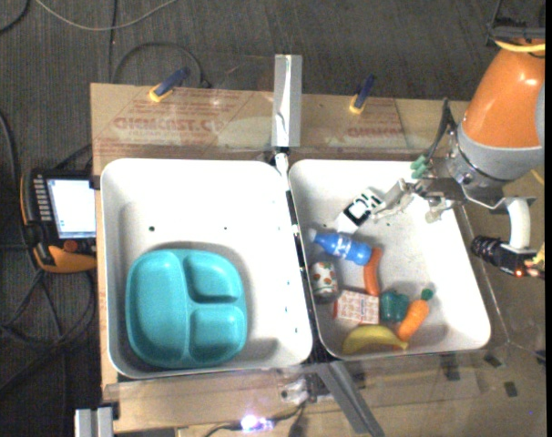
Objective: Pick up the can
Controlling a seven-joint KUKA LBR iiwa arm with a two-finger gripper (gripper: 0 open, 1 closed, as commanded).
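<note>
The can (323, 279) is a small cylinder with a pale top and a red and green label. It stands near the left wall of the right bin (458, 271), just below a blue bottle (342, 246). My gripper (362, 209) hangs over the upper middle of the right bin, above and to the right of the can and apart from it. The blue bottle lies between them. The arm (499, 126) comes in from the right, with its orange band over the bin's far right corner.
Right of the can lie an orange sausage shape (373, 269), a small printed box (355, 308), a teal toy (393, 307), a carrot (414, 313) and a banana (372, 338). The left bin (167, 189) holds a teal divided tray (187, 308).
</note>
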